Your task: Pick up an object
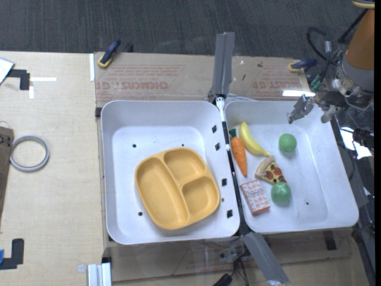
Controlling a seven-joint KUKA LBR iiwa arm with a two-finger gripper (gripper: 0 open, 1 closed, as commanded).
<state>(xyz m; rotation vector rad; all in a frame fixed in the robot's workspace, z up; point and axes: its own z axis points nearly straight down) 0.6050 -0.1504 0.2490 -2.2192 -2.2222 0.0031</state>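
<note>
Hand [312, 107], grip unclear, hangs over the right bin [333, 219] on a cardboard-covered bench [155, 79].

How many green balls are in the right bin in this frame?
2. One green ball lies toward the far side of the right bin; the other green ball sits nearer, beside the pizza slice. None looks hidden.

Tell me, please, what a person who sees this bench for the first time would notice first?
Probably the yellow divided plate, which lies alone in the left bin and takes up much of its floor. Next, the toy food in the right bin: a banana and carrot near the divider, a pizza slice, a small carton, and two green balls. The gripper hovers over that bin's far right corner.
</note>
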